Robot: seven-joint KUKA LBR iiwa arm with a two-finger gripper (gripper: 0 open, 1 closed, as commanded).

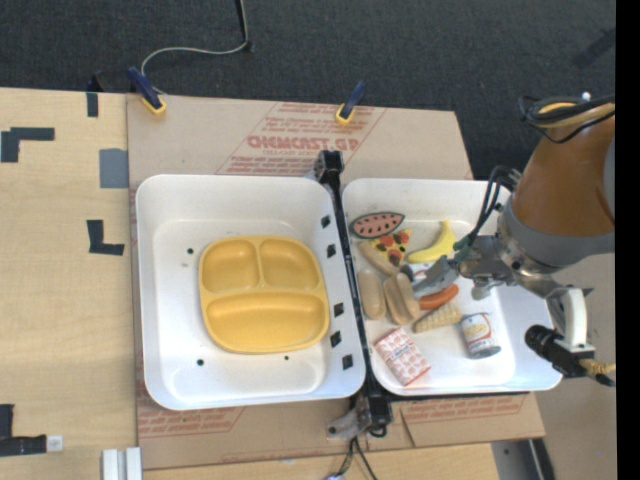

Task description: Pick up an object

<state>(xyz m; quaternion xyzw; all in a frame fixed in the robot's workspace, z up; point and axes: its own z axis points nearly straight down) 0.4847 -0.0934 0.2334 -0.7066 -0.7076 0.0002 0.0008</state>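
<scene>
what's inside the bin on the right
The right bin holds toy food: a watermelon slice, a banana, a small can and a red-patterned packet. The gripper covers part of the pile's middle.

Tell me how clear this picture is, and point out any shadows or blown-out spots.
Camera view: even, soft lighting; the yellow tray is fairly crisp, with faint shadow along the left bin walls. The white bins look bright, nearly washed out. The food pile beside the gripper is small and soft, and the arm looks slightly blurred.

Yellow divided plate (264, 295) in a white bin (160, 268); yellow banana (436, 244), red-checked packet (402, 356).
</scene>
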